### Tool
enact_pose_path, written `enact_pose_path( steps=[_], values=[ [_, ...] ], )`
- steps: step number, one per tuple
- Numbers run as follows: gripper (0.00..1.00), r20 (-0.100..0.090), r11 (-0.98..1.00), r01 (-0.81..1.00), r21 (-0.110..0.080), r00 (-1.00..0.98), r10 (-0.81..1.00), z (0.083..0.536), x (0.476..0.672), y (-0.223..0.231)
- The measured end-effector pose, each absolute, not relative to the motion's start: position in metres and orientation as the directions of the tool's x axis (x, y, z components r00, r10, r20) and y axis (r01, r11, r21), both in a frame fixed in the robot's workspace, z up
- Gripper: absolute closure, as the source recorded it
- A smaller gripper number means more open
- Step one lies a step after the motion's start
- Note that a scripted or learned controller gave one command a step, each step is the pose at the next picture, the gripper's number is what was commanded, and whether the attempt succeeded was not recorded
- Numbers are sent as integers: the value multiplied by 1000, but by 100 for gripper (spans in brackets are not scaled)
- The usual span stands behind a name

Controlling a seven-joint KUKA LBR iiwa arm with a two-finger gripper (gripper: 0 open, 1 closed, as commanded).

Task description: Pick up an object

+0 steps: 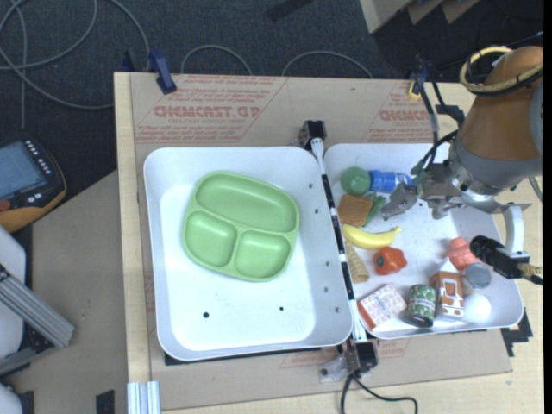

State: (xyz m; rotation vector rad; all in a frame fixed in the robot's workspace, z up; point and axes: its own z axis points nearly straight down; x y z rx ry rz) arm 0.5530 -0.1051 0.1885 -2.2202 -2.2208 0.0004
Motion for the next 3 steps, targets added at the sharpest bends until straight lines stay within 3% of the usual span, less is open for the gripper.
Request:
enact_pose_path(
  steps=[1, 2, 3],
  values=[
    [0, -4, -3, 1000, 3, 3, 1000, 85, 508, -97],
    [100, -2, -2, 1000, 4, 2, 1000, 95, 509, -96],
    [100, 1, 2, 1000, 2, -2, 1000, 185, 576, -40]
  ],
)
